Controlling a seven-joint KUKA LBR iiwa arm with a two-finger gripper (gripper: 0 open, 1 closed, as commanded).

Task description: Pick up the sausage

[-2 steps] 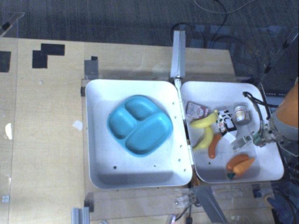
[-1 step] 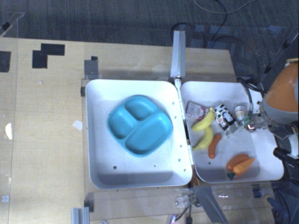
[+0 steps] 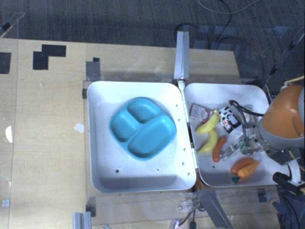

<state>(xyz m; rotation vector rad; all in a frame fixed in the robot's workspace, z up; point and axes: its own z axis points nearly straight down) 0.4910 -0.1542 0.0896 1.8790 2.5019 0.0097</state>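
Tool (image 3: 237, 148), grip state indiscernible, seemingly just right of sausage (image 3: 218, 149) in right bin (image 3: 209, 178).

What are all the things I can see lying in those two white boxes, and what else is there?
Shallow white bins: two, white, side by side on the bench; left, right.
Blue three-compartment plastic plate: one, blue, middle of the left bin.
Yellow toy bananas: two, yellow, right bin near its left wall; upper, lower.
Reddish-orange sausage: one, right bin, beside the lower banana.
Orange toy carrot: one, orange with green tip, right bin front.
Small printed packet: one, pinkish white, right bin back left.
Black-and-white toy: one, right bin.
Tool: one, metallic, above the right bin, right of the sausage.
Arm: one, grey and orange, right.
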